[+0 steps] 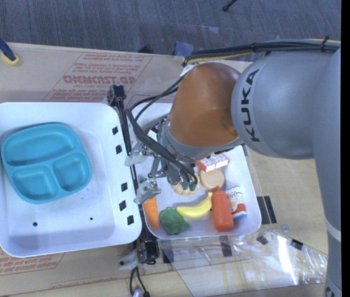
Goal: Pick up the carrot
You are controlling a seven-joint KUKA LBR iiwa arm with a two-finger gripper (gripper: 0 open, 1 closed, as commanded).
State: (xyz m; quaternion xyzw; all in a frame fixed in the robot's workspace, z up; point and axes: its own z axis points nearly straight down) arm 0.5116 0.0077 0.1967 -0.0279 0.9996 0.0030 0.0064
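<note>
The carrot [152, 214] is a short orange piece lying in the front left corner of the right bin [253, 198], beside the bin's left wall. My gripper [140, 177] hangs low over that bin's left side, just behind the carrot. Its fingers are spread open: one silver fingertip [146, 193] sits right at the carrot's far end, and the other is further back near the wall. Nothing is held between them. The arm's orange band [202, 110] and grey body hide the back of the right bin.
Beside the carrot lie a green vegetable [173, 221], a banana [195, 208] and a red bottle [222, 211], with a round cookie [212, 179] and a red-and-white box [214, 162] behind them. The left bin [13, 240] holds a blue divided tray [46, 161].
</note>
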